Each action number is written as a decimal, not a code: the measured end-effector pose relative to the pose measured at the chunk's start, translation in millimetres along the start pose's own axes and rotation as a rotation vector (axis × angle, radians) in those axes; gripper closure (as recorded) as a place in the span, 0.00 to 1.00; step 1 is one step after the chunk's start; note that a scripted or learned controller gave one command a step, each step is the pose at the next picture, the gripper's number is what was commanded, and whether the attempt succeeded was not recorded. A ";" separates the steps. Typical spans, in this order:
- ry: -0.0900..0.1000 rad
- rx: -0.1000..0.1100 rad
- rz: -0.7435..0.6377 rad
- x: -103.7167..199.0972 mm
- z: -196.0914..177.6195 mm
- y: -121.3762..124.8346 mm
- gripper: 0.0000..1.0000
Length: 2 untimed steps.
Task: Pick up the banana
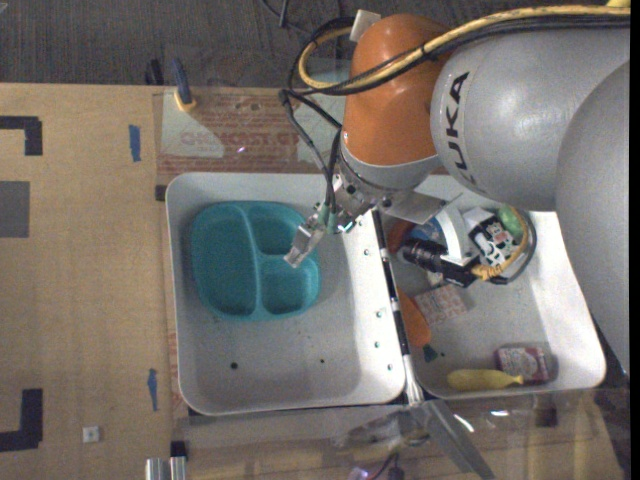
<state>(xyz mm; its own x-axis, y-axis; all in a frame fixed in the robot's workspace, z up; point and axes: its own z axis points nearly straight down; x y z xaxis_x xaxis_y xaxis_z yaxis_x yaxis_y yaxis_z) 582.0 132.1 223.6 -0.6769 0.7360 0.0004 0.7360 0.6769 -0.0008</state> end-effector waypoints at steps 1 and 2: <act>-0.004 -0.007 0.041 18.0 126.3 52.5 0.00; 0.001 -0.009 -0.118 2.5 104.9 45.3 0.00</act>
<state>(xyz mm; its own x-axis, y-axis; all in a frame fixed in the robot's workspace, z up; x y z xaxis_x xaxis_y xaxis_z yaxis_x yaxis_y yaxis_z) 613.6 164.6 118.7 -0.7589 0.6512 0.0013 0.6512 0.7589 0.0078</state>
